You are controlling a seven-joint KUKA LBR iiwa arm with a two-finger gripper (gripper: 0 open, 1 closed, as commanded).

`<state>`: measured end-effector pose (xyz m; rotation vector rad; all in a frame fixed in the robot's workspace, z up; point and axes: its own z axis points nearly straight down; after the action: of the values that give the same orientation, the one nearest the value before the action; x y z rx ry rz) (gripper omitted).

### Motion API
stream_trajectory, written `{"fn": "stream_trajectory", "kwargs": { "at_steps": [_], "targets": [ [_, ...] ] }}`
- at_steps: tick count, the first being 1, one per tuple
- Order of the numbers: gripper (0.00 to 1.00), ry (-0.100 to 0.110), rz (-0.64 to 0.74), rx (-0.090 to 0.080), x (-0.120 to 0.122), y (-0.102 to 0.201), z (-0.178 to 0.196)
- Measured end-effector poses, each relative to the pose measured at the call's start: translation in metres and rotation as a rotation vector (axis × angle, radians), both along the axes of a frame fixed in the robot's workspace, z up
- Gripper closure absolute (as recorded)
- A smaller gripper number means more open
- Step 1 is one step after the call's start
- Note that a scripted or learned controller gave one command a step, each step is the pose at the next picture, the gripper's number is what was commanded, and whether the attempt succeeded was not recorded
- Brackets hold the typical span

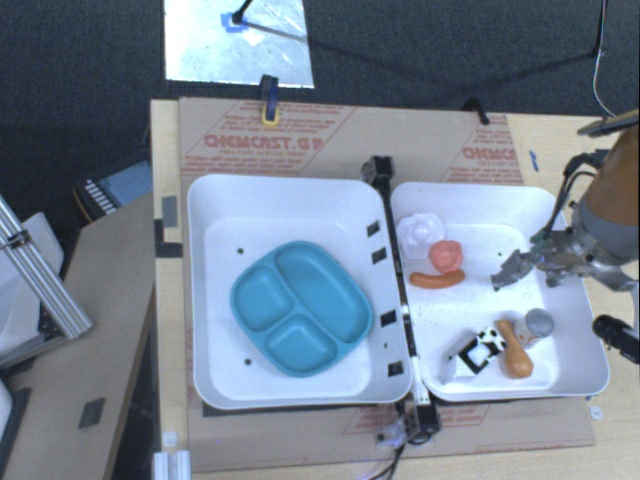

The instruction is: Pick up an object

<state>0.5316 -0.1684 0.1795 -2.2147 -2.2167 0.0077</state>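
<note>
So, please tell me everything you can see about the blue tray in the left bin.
The blue tray is a rounded, teal blue dish that looks like smooth plastic, divided into three compartments. It lies flat on the floor of the left bin, turned at a slant to the bin's walls, near the middle. It touches no wall. The gripper is away, over the right bin.

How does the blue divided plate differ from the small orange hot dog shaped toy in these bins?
The blue divided plate lies alone in the left bin, while the orange hot dog shaped toy lies in the right bin among other small items. The plate is far larger, broad and rounded, with three compartments; the toy is thin and elongated. The plate is teal blue; the toy is orange. Both lie flat on a white bin floor, apart from the gripper.
</note>
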Motion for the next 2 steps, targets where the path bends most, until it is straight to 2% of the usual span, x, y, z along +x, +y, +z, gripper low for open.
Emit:
{"fn": "stream_trajectory", "kwargs": {
  "at_steps": [1,2],
  "targets": [
    [0.00,-0.010,0.003,-0.002,0.003,0.000,0.005],
    [0.00,-0.006,0.000,-0.001,0.000,0.000,-0.058]
  ]
}}
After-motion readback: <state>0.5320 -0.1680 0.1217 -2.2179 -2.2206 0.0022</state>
